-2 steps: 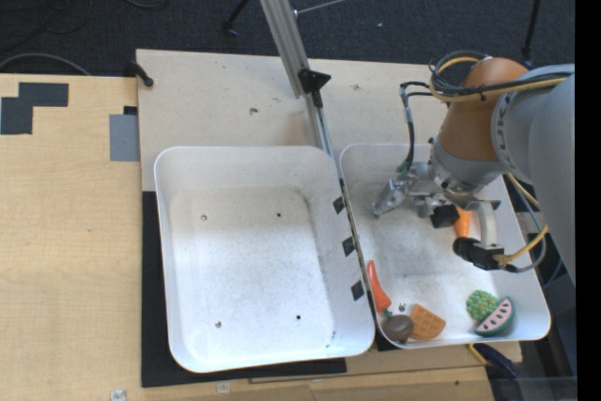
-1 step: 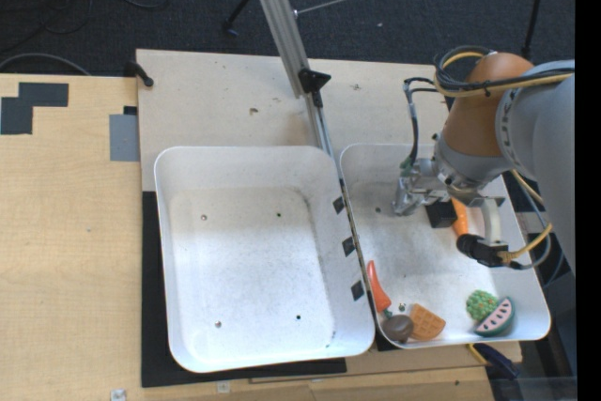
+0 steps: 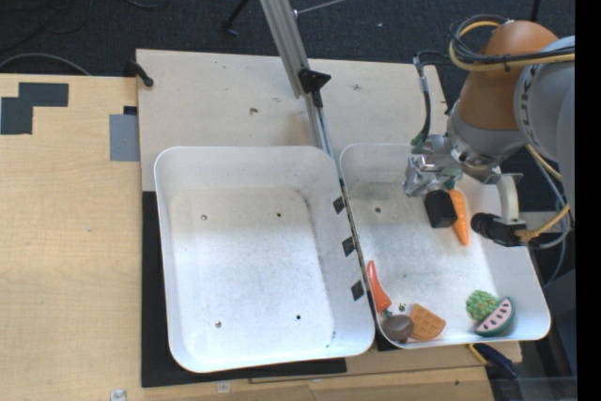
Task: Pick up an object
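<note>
My gripper (image 3: 441, 207) hangs low over the upper part of the right bin (image 3: 394, 169), below the grey and orange wrist. An orange carrot (image 3: 459, 217) lies lengthwise right against the gripper's dark tip, on its right side. I cannot see whether the carrot is gripped or only touching. At the bin's near end lie a red chili (image 3: 377, 285), a brown rounded piece (image 3: 399, 327), an orange waffle-like piece (image 3: 427, 322), a green bumpy piece (image 3: 482, 302) and a watermelon slice (image 3: 497, 317).
The left bin (image 3: 188, 202) adjoins the right one along a shared rim with black clips (image 3: 348, 244). A slanted aluminium post (image 3: 282, 19) rises behind the bins. Cables run beside the arm at the right.
</note>
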